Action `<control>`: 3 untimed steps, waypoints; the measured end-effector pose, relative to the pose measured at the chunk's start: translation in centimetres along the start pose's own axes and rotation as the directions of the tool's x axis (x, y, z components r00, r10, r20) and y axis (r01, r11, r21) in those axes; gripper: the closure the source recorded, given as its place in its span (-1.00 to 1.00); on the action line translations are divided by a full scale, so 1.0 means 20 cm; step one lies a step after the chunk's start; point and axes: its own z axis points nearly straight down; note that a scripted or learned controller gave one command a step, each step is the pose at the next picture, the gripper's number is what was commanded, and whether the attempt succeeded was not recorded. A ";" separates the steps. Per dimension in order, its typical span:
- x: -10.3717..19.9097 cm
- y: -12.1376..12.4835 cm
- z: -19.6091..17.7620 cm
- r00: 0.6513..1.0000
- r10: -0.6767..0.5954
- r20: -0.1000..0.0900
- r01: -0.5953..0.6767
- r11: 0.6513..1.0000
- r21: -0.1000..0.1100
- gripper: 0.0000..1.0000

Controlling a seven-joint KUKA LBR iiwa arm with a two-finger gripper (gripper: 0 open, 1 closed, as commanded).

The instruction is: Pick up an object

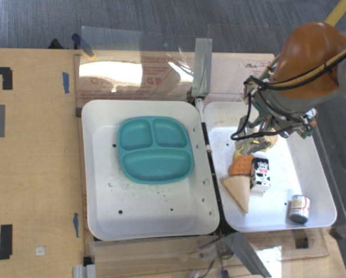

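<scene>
In the right bin (326,181) a small group of objects lies near the left wall, about the middle of it. An orange piece (240,166) lies there, and just beside it, on its right, stands a small black and white carton (261,174) with cow-like spots. Below them, toward the front edge of the bin, a tan wedge (238,192), shaped like a slice, touches or nearly touches both. A bit of yellow (240,153) shows just above the orange piece. Well apart from this group, near the front right corner of the same bin, a small can (298,208) lies with a dark end and a pale label.

The hand (264,139) of the arm (307,59) hangs over the back half of the right bin, directly above the group of objects. It is covered by cables and by the wrist, so I cannot tell if it is open or closed, and no object is seen inside it. The orange band of the arm is near the back right corner of the bin.

The left bin (98,155) holds a teal divided plate (155,149) with three compartments, placed in the middle, a little toward the back. Some dark specks lie on the bin floor in front of it. Both bins stand on the table (28,172), whose left part is bare wood with black marks.
</scene>
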 end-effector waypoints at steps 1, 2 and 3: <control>0.11 0.38 -0.14 0.966 0.257 0.002 -0.257 0.966 0.000 1.00; -0.08 0.67 -0.16 0.934 -0.356 0.004 0.356 0.934 0.001 1.00; -0.10 0.66 -0.22 0.619 -0.785 0.003 0.785 0.619 0.002 1.00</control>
